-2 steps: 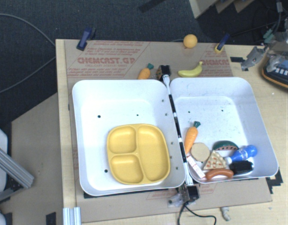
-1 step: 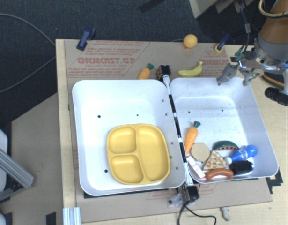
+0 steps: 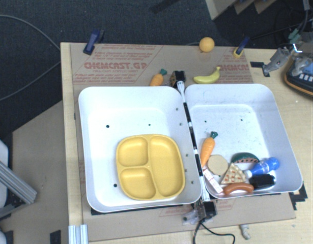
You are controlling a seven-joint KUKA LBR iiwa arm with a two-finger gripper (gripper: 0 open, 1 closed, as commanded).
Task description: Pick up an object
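Note:
The left white bin (image 3: 95,136) holds a yellow three-compartment plate (image 3: 150,166) lying flat towards its near side. In the near corner of the right white bin (image 3: 237,105) several toy foods are crowded together. They are a carrot (image 3: 207,147) along the left wall, a round tan biscuit (image 3: 217,164), a pizza slice (image 3: 233,175), a red sausage (image 3: 238,189), a watermelon slice (image 3: 245,158), a blue bottle (image 3: 263,165) and a black piece (image 3: 263,181).
Behind the bins on the board lie a banana (image 3: 207,77), a small carrot (image 3: 157,79) and a black item (image 3: 177,77). An orange ball (image 3: 206,44) sits at the board's far edge, where blue clamps (image 3: 92,42) grip it.

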